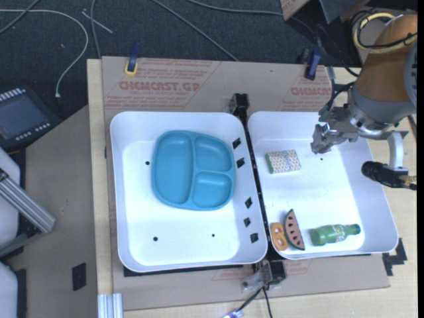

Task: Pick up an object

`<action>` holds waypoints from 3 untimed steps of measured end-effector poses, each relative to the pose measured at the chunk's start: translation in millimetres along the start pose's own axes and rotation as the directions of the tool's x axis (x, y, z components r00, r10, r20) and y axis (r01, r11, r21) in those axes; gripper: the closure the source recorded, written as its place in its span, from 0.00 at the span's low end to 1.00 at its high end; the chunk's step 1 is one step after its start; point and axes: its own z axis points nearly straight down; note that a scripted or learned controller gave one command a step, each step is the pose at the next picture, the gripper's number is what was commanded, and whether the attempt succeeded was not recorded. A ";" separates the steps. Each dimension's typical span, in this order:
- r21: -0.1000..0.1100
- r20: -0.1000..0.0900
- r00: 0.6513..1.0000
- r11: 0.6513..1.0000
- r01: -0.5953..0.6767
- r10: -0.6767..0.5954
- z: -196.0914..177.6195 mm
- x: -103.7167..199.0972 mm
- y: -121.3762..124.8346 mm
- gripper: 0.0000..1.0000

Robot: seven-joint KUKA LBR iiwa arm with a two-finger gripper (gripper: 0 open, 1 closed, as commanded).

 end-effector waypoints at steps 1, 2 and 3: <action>-0.001 0.000 1.000 1.000 0.000 0.000 -61.1 -7.5 -2.3 1.00; 0.009 -0.004 1.000 1.000 0.005 -0.005 -43.8 43.2 6.2 1.00; 0.008 -0.004 1.000 1.000 0.005 -0.005 -32.7 95.1 19.3 1.00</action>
